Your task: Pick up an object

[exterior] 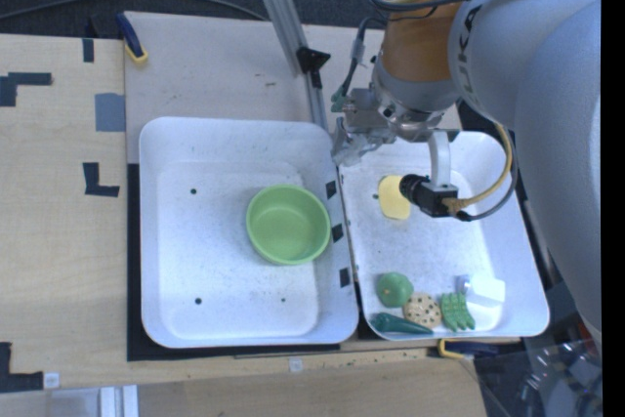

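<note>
The tool (354, 147) hangs over the right bin's (508, 239) upper-left corner, near a yellow object (393, 198); whether it is parted, I cannot tell.

**Bench layout**

Two bins sit side by side. The left bin (166, 210) holds a bowl (287, 225) near its centre. The right bin (508, 259) holds a disc (393, 198) toward the back and small items (430, 308) clustered along its front edge.
</note>
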`<state>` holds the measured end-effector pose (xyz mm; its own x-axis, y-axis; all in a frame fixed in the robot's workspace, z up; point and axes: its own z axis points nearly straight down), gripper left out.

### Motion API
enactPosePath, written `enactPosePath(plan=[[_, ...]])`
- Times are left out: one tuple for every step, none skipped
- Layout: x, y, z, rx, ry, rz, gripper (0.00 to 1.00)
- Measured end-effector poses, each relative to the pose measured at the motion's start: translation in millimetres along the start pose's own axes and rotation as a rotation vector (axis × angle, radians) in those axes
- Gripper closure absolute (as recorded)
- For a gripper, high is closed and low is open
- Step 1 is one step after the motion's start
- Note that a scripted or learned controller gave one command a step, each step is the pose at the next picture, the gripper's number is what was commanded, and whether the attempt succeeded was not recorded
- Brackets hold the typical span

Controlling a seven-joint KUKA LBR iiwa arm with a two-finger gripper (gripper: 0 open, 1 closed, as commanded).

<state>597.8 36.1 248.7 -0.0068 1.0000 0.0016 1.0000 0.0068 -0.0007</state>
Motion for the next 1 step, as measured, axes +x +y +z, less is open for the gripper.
enactPosePath(plan=[[47.7,25.6,1.2,0.0,0.0,0.001,1.0]])
